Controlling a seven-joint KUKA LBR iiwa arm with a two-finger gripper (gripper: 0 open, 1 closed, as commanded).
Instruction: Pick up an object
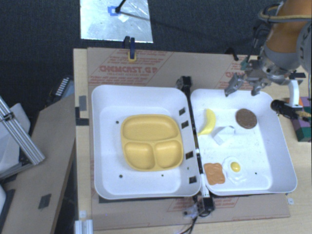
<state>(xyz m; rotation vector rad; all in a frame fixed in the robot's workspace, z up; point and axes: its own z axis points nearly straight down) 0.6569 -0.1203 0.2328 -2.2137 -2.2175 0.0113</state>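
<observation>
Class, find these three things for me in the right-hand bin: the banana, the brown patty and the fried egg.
banana [209,122], camera view, middle of its curved yellow body.
brown patty [246,118], camera view, centre of the round disc.
fried egg [235,167], camera view, on the yellow yolk.

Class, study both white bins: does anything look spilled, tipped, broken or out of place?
Nothing stands out. The yellow three-compartment plastic tray lies flat in the left white bin. In the right white bin, the yellow toy banana, brown round patty, small white block, orange toast piece and toy fried egg lie apart, none visibly damaged.
</observation>
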